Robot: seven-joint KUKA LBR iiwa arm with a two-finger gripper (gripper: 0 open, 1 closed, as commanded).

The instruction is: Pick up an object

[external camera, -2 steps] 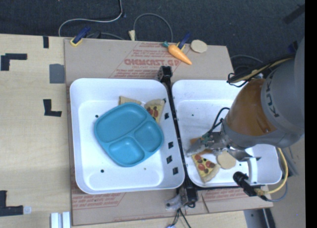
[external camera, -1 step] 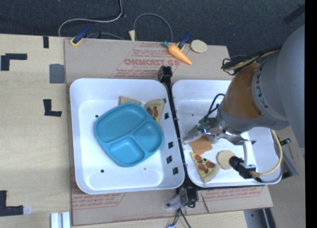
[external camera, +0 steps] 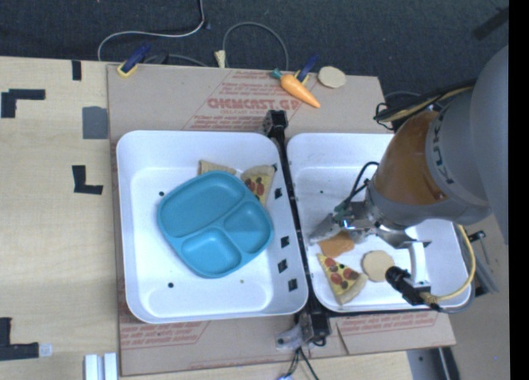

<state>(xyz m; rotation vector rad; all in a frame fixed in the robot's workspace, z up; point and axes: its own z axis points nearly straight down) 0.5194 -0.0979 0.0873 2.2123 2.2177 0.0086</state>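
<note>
My jaws (external camera: pixel 335 228), their spread impossible to tell, hover over the orange toy piece (external camera: pixel 336 246) at lower right of the frame.

Toy carrot (external camera: pixel 299 90) and pale disc (external camera: pixel 332 78) on cardboard (external camera: pixel 240 102) behind bins.

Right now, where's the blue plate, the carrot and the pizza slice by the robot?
Blue plate (external camera: pixel 213 223), camera view, middle divider.
Carrot (external camera: pixel 299 91), camera view, orange body.
Pizza slice (external camera: pixel 344 277), camera view, topped face.
</note>
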